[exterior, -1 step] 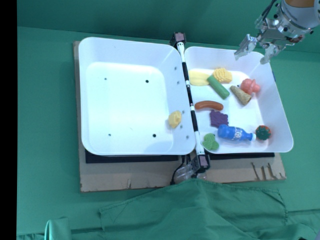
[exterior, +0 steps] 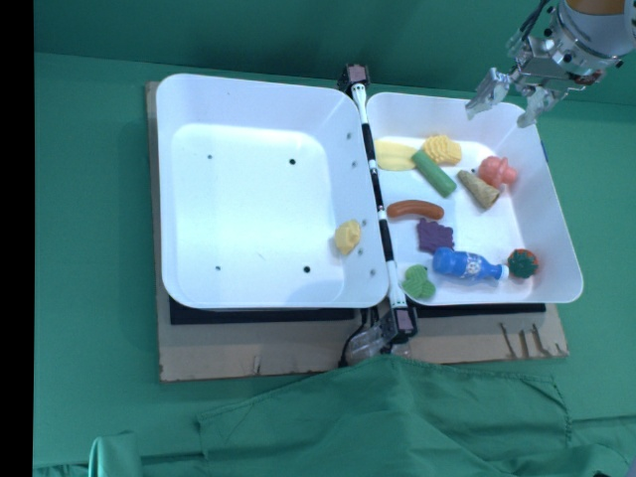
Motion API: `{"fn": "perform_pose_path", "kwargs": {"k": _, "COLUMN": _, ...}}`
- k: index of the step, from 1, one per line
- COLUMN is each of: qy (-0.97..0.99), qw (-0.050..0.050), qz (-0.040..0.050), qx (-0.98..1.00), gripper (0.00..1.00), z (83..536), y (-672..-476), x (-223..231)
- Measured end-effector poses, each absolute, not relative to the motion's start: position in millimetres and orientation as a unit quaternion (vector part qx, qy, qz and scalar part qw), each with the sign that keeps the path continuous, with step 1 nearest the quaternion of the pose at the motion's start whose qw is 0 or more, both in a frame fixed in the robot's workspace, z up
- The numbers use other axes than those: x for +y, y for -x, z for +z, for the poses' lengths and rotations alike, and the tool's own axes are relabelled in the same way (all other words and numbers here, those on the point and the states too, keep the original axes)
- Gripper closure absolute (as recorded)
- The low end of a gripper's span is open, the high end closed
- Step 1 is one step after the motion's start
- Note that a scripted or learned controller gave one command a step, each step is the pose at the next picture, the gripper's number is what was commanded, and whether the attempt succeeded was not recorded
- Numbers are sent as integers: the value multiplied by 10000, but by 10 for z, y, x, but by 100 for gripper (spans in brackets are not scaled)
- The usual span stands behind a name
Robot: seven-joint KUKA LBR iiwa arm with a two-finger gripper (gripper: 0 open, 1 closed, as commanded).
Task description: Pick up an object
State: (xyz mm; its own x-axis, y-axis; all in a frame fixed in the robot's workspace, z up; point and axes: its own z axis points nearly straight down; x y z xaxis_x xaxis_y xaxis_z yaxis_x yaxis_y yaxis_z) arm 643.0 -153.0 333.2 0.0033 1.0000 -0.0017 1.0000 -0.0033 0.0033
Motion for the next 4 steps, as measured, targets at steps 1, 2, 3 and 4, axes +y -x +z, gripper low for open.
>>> {"fn": "perform_pose_path", "kwargs": {"k": 1, "qy": -7085, "qw": -2, "qz": -15, "qx": 7057, "gripper": 0, "z": 2731, "y": -6460, "x": -1521}}
{"fn": "perform_pose_path", "kwargs": {"k": 2, "qy": -7086, "qw": 9, "qz": -11, "qx": 7056, "gripper": 0, "z": 2312, "y": -6413, "x": -1581}}
{"fn": "perform_pose_path", "kwargs": {"k": 3, "qy": -7084, "qw": 39, "qz": 11, "qx": 7058, "gripper": 0, "z": 1844, "y": -6432, "x": -1598}}
{"fn": "perform_pose_path", "kwargs": {"k": 4, "qy": -7090, "qw": 89, "qz": 34, "qx": 7052, "gripper": 100, "z": 2010, "y": -6453, "x": -1612}}
